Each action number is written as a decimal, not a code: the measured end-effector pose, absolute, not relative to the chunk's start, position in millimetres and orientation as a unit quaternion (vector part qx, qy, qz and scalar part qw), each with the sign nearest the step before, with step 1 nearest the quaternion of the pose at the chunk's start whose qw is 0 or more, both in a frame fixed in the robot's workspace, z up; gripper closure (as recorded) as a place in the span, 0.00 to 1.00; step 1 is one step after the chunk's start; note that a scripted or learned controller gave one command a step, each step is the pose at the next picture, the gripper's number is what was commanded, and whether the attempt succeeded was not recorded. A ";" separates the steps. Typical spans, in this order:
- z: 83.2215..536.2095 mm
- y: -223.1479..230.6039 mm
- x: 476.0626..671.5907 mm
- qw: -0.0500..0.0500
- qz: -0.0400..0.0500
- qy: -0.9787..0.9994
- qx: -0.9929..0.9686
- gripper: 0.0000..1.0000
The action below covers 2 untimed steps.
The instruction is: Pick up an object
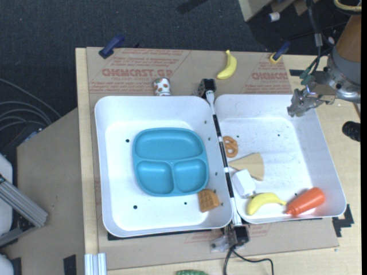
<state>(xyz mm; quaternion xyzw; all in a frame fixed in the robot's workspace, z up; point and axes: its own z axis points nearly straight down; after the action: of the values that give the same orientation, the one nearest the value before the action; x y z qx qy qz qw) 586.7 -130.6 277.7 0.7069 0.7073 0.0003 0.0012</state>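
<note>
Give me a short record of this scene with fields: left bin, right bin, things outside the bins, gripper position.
left bin: blue divided plate, waffle piece
right bin: pretzel, tan wedge, white block, banana, carrot
outside the bins: second banana, small spotted toy on the board behind
gripper: above the right bin's far right corner, nothing seen in it

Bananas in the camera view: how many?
2. One banana lies in the right bin near its front edge, beside the orange carrot. The other banana lies on the bench board behind the bins. None looks hidden.
</note>
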 end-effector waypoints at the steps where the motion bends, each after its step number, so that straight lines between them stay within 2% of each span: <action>1: 260.4 -124.8 627.4 0.001 0.000 0.707 0.707 1.00; 2: 255.2 -97.1 666.9 0.001 0.000 0.708 0.707 1.00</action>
<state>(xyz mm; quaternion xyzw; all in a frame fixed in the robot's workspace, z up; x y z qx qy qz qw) 666.9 -97.1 255.2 0.7066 0.7076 0.0004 0.0011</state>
